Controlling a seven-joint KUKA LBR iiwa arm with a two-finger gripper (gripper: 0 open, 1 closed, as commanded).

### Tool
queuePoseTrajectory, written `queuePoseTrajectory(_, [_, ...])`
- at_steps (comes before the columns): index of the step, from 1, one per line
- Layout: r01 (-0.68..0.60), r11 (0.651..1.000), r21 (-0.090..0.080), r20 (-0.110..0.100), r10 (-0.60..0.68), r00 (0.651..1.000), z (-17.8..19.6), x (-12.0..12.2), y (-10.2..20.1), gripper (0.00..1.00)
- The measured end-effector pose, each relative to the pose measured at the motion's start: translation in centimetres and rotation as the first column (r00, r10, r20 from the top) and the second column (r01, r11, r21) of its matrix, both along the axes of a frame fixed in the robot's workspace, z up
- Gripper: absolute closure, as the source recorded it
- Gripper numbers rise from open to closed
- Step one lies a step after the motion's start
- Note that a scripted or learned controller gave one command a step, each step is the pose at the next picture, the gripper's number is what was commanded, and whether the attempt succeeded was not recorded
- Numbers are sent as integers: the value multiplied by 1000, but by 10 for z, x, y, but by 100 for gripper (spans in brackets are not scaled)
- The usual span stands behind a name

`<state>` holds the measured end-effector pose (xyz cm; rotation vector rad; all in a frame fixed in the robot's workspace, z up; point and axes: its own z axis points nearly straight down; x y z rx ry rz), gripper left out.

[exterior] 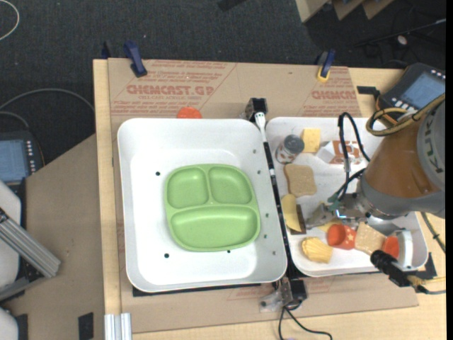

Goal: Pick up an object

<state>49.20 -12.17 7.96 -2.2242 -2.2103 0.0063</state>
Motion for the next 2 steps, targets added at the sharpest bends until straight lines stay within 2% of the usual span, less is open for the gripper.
queuePoseTrajectory(1, [-3, 1000, -8, 15, 3, 1000, 17, 80, -92, 0])
queuePoseTrajectory(2, [-16, 1000, 0, -24, 16, 1000, 6, 159, -75, 0])
